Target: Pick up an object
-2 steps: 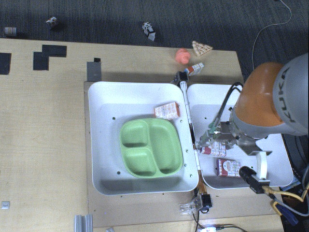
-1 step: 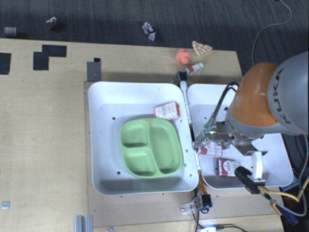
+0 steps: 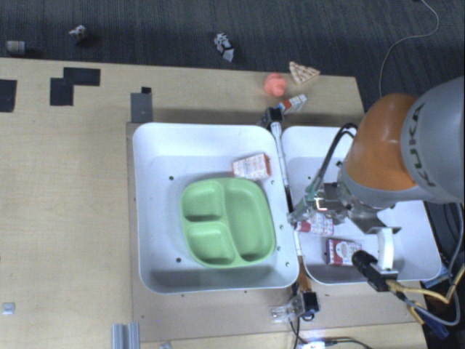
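Observation:
My gripper [image 3: 317, 208] hangs low over the left side of the right bin [image 3: 305, 151], under the grey arm with its orange band. Just below it lies a small red and white packet [image 3: 317, 227], touching or nearly touching the gripper; whether it is gripped I cannot tell. A dark red box [image 3: 340, 252] lies nearer the bin's front edge. In the left bin [image 3: 156, 151] sits a green divided plate [image 3: 227, 220], and a red and white carton [image 3: 251, 166] rests behind it.
Behind the bins on the bench lie a pink ball [image 3: 275, 84], a wedge-shaped toy [image 3: 304, 72] and a small tube [image 3: 292, 105]. The arm covers much of the right bin. Black patches mark the bench's far left.

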`<action>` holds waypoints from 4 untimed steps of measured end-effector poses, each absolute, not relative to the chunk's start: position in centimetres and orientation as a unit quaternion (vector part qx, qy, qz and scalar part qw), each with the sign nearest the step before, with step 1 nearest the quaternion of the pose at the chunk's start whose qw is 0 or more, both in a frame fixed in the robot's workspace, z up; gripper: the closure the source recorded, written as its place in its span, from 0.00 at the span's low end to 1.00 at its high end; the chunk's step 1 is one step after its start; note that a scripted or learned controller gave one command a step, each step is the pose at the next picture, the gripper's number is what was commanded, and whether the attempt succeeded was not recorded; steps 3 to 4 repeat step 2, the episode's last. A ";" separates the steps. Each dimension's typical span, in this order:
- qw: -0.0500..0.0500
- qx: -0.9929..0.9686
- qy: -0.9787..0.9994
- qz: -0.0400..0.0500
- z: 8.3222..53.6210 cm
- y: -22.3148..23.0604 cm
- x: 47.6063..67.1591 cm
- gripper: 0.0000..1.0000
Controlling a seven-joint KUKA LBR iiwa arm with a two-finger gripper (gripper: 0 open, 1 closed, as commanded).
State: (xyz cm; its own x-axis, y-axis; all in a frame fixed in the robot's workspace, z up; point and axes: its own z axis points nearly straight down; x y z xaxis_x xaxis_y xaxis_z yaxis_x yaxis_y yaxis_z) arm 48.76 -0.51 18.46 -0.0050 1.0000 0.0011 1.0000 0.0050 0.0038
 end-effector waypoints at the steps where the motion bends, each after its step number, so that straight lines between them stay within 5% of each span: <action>1: 0.001 0.705 0.709 0.002 18.5 0.0 48.8 1.00; 4: 0.001 0.705 0.709 0.002 18.4 1.4 48.7 1.00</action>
